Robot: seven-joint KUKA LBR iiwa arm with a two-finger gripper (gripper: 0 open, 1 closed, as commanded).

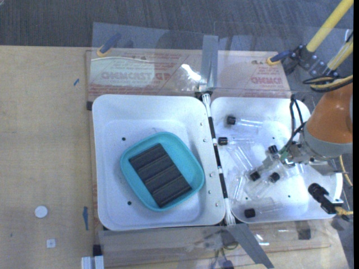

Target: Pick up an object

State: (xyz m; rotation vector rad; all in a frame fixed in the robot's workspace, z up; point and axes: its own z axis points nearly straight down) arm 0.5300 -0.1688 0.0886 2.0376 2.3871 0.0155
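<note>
Teal tray (pixel 132 184) in left bin (pixel 106 150), tilted, holds dark ribbed block (pixel 160 174). Divider between bins intact. Right bin (pixel 291 206) holds scatter of clear vials with black caps. Nearest vial (pixel 262 168) lies directly left of and just below my gripper (pixel 284 157), long axis running lower-left to upper-right, cap at lower-left end. Second black cap (pixel 274 177) just beside it. My arm (pixel 331 122) enters from right. Gripper state: cannot tell; nothing seen held.
</note>
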